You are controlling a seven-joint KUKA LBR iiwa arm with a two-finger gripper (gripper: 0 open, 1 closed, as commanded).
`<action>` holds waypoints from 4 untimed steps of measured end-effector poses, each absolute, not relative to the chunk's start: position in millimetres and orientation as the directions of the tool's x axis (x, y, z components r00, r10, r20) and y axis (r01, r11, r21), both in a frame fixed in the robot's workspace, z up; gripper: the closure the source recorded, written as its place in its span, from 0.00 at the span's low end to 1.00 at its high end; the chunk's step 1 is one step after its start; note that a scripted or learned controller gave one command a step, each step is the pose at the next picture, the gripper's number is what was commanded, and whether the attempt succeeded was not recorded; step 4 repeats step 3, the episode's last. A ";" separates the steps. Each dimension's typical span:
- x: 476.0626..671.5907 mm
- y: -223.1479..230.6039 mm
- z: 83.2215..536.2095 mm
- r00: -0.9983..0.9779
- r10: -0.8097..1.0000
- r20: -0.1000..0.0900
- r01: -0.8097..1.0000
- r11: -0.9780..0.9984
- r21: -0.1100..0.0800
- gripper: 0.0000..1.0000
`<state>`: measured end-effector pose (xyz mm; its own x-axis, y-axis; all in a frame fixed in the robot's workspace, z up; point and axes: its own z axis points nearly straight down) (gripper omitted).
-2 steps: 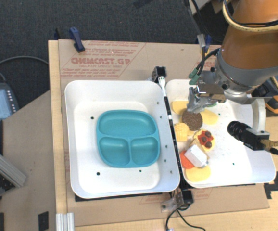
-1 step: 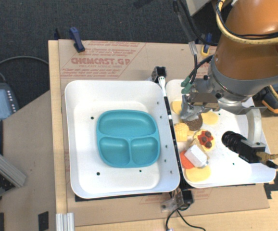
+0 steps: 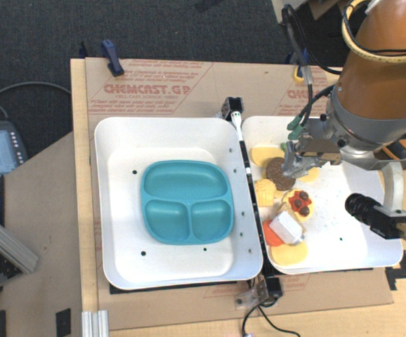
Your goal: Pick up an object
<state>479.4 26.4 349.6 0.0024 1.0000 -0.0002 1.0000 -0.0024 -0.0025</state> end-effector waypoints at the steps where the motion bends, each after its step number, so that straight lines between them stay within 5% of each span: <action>1: 479.4 32.5 325.2 0.001 1.000 0.000 1.000 -0.001 -0.003 1.00; 2: 479.6 23.2 340.0 0.001 1.000 0.000 1.000 -0.001 0.003 1.00; 3: 479.8 92.4 396.0 -0.007 1.000 0.002 1.000 0.007 0.007 1.00; 4: 479.8 92.4 396.0 -0.007 1.000 0.002 1.000 0.007 0.007 1.00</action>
